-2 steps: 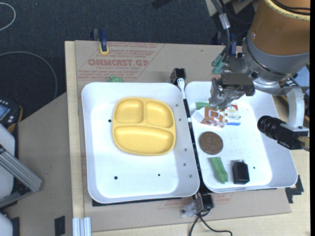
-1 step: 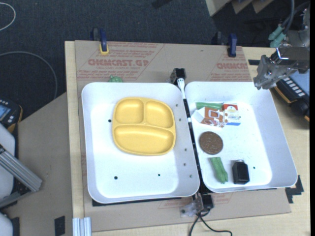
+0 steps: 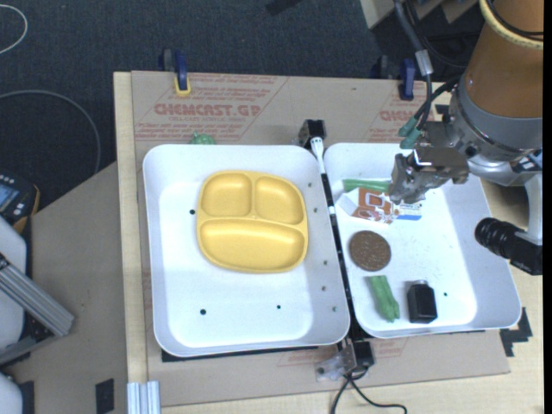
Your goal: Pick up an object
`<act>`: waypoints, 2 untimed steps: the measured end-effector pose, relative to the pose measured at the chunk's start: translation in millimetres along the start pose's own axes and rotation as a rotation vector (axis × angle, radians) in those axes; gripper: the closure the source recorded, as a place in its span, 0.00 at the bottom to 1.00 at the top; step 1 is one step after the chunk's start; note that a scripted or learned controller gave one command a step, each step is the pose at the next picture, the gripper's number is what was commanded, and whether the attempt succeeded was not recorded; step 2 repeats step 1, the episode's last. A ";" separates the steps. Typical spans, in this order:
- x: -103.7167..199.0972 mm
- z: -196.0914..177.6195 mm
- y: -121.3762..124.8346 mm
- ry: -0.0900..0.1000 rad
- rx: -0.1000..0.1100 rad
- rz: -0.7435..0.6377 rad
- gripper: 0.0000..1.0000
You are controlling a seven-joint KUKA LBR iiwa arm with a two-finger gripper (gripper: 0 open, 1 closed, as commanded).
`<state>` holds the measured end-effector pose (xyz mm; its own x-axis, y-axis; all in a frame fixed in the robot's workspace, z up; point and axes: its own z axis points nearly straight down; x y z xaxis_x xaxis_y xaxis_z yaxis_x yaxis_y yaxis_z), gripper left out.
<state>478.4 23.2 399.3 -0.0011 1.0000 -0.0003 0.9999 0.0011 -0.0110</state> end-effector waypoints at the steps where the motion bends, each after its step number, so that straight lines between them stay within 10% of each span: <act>1: 110.5 -60.9 2.5 0.005 -0.018 -0.012 1.00; 2: 110.5 -60.9 2.5 0.005 -0.018 -0.012 1.00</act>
